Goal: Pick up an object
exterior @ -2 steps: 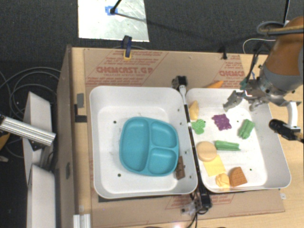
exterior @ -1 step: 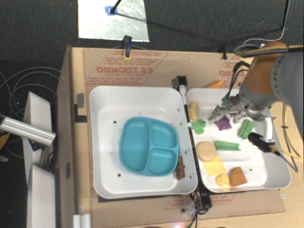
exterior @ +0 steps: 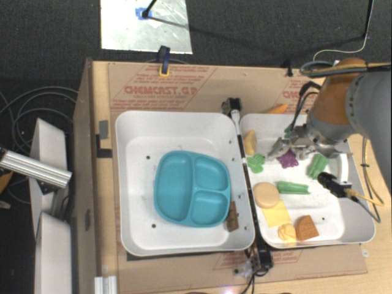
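Dark carpet floor (exterior: 257, 17) all around; shiny foil sheet (exterior: 146, 18) at twelve o'clock, black cables (exterior: 24, 109) and metal rail (exterior: 33, 169) at nine.

Toys crowd the right bin (exterior: 361, 225); bare floor rings the blue plate (exterior: 193, 188).

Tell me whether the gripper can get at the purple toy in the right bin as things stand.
Probably yes. The gripper hangs right above the purple toy in the right bin, with nothing lying on it. A green piece sits close beside it and might get nudged.
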{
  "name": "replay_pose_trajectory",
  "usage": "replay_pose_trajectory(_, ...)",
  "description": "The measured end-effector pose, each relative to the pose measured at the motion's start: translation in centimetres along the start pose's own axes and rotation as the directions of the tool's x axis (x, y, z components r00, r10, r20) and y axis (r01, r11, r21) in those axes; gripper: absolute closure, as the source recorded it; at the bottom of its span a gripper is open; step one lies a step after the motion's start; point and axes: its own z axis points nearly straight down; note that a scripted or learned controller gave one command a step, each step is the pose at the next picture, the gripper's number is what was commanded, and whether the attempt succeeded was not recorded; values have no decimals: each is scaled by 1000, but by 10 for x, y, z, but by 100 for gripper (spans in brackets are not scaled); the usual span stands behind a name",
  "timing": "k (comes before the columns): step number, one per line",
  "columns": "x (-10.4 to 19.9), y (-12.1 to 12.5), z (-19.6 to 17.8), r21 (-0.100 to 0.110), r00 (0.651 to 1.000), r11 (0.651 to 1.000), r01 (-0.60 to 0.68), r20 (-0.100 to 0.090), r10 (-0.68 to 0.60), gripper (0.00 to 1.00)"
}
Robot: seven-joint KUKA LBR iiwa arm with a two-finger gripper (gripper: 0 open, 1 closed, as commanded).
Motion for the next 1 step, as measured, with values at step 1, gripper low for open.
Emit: replay_pose_trajectory(1, 0, 1, -12, -4, 1000, 1000, 0, 0, 0, 100)
